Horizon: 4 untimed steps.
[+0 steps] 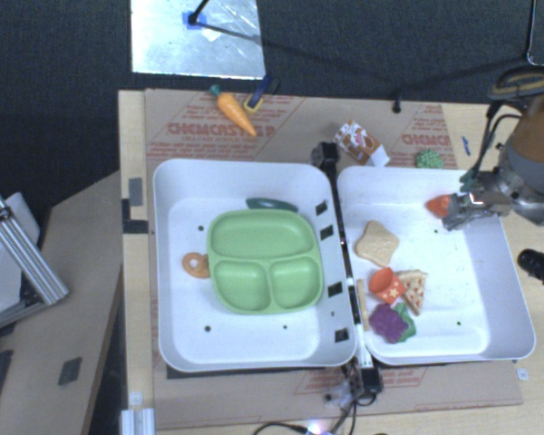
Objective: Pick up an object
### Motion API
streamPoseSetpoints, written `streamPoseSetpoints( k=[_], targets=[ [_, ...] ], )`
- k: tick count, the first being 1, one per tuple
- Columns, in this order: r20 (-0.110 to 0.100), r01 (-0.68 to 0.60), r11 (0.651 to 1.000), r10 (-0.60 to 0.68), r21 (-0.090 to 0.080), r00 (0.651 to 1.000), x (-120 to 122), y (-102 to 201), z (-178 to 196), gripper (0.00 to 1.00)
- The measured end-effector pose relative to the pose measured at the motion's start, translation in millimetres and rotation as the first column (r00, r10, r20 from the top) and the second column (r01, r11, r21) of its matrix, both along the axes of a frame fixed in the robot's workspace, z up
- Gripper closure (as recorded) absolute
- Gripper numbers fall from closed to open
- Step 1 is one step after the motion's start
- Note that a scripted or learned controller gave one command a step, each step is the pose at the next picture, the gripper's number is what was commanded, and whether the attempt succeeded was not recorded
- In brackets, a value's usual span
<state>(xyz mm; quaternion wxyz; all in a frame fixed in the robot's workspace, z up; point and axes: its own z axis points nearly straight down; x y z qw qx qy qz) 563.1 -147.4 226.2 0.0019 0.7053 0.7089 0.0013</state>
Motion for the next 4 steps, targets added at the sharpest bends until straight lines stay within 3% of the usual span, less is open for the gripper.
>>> streamPoseSetpoints(
  k=[4],
  targets=[
    [0.000,-0.005,1.000,0.005,0.003,1.000,69,205,9,1.00]
  ],
)
